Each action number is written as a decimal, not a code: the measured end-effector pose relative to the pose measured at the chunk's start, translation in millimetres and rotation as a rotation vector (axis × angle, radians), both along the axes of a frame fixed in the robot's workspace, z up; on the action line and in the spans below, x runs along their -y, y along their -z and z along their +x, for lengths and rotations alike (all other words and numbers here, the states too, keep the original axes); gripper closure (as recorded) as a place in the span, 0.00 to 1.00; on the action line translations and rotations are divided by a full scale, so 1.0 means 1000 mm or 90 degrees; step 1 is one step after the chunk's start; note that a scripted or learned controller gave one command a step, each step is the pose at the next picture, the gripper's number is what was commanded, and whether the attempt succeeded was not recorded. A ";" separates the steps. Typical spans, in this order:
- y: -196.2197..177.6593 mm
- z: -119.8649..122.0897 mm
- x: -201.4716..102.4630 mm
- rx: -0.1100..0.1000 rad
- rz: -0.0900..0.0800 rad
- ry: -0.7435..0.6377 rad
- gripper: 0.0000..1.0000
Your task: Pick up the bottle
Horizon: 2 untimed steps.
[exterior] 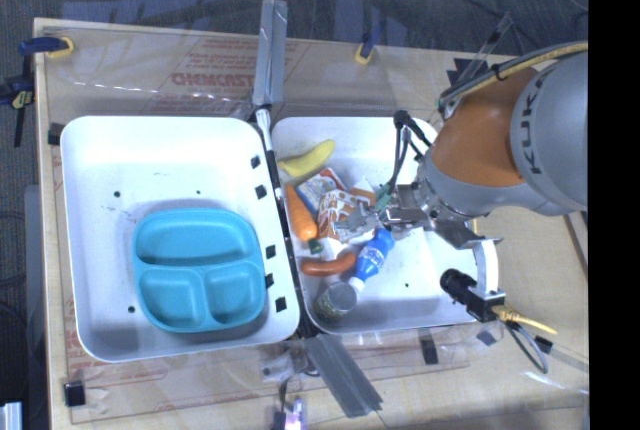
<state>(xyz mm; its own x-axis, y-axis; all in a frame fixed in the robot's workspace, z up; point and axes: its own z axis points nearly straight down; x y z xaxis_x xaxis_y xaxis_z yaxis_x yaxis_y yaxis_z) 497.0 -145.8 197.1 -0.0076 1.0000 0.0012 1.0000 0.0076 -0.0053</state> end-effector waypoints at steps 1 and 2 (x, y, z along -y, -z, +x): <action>0.106 -0.018 0.064 0.002 0.000 -0.106 0.00; 0.046 -0.019 0.064 0.004 0.000 -0.230 0.00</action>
<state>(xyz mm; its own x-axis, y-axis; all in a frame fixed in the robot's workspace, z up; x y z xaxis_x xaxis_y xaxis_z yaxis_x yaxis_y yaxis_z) 477.5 -210.3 150.9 -0.3610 0.9326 -0.0006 0.9326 0.3610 0.0002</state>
